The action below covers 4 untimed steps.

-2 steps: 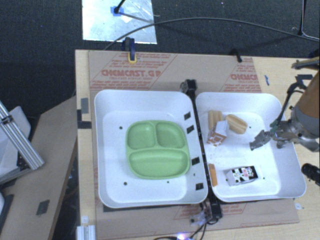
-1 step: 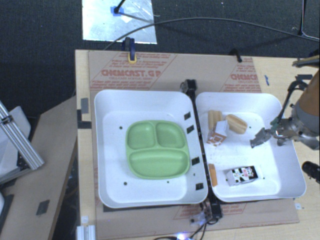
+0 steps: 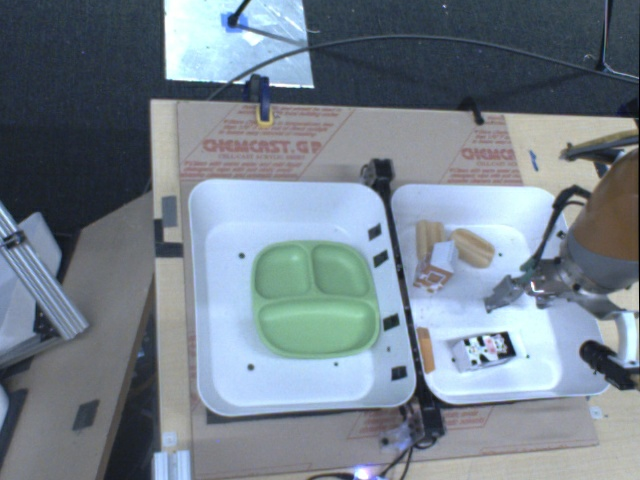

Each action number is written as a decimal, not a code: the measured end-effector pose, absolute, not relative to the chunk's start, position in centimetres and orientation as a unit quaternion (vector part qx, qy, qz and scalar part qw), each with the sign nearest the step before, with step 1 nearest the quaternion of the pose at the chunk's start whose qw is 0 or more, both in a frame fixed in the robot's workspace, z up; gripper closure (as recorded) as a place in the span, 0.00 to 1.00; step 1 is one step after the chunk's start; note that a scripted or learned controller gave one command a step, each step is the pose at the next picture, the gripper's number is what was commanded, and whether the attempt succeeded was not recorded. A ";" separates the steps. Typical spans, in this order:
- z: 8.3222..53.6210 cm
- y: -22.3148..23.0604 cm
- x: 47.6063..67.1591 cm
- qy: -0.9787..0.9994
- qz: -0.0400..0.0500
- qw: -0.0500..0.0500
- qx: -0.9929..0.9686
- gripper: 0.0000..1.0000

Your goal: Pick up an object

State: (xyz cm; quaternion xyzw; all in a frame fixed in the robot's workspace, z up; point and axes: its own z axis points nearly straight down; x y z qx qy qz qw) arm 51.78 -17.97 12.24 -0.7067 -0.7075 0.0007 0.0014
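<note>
A black-and-white card (image 3: 486, 349) lies flat in the right bin (image 3: 540, 380), near its front wall. The jaws (image 3: 505, 296) hover just behind the card, holding nothing; whether apart or together, I cannot tell. The arm (image 3: 605, 233) leans in over the bin's right side, partly cut off.

Dark carpet floor (image 3: 80, 68) surrounds a cardboard-topped bench (image 3: 340, 133).

Legible text. The brown protective sheet (image 3: 340, 133) covering the bench behind the two bins carries the red printed brand "CHEMCAST GP" at upper left, repeated at a slant near the upper right, where it is partly cut off. Printing on the small black-and-white packet (image 3: 486, 350) is too small to read.
</note>
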 end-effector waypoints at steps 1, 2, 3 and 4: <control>8.2 -17.9 51.8 -0.707 0.000 0.001 -0.707 0.00; 9.5 -18.0 51.9 -0.707 -0.001 -0.002 -0.707 1.00; 14.2 -18.8 52.0 -0.707 -0.001 -0.003 -0.708 1.00; 20.6 -18.9 52.3 -0.709 -0.002 -0.004 -0.705 1.00</control>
